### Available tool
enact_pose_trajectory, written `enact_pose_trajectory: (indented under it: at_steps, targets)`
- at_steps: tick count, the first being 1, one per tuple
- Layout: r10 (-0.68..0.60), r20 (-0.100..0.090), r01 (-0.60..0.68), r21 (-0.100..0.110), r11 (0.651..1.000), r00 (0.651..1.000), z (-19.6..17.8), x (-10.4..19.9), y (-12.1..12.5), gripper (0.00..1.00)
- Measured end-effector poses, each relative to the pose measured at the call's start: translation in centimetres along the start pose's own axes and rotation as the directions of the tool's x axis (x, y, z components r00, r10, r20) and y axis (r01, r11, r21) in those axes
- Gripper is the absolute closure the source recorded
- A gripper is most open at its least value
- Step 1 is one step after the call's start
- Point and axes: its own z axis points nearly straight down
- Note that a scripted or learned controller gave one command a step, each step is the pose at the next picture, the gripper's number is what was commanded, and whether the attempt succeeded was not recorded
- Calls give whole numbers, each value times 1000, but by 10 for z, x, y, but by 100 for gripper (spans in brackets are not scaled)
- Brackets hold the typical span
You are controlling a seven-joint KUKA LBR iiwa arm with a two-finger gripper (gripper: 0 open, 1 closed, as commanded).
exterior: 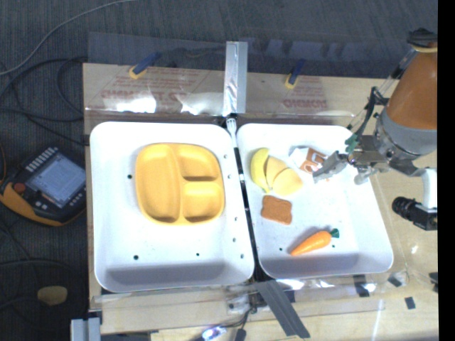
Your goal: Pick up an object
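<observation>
Objects for picking are gathered in the right bin (370,219): a yellow banana-like piece (274,172) near its upper left corner, a small white and orange packet (307,159) just to the right of that, a brown toast slice (276,209) below the banana piece, and a carrot (311,242) lower still, toward the bin's front wall. The packet is partly covered by the gripper (328,166), so its full outline cannot be made out, and it cannot be told whether the two are touching. Whether the gripper is released or clenched cannot be told either; its tip is seen as a small grey blur, and nothing can be seen held in it. The arm (416,101) is cut off at the view's right side, with only its orange band and grey wrist seen.

A yellow divided tray (179,183) is set in the middle of the left bin (114,247), which touches the right bin along a shared middle rim. Both bins are borne by a pale wooden bench (334,94), with taped plastic sheet behind them. Dark carpet is seen around the bench, crossed by cables, and a handheld controller (46,183) lies on it well to the left of the left bin.

Bare white floor is left in the right bin's right half, between the carrot and the far right wall.
</observation>
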Motion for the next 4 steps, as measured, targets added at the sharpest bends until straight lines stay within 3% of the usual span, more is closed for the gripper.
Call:
enact_pose_trajectory:
  at_steps: [1, 2, 3, 4]
  targets:
    - [0, 0, 0, 0, 1000, 1000, 0, 0, 0, 0]
    - [30, 2, -30, 0, 1000, 1000, 79, -9, 102, 0]
    - [31, 4, -31, -2, 1000, 1000, 148, -42, 107, 0]
    - [-149, 1, 149, -1, 989, 989, 125, 31, 76, 0]
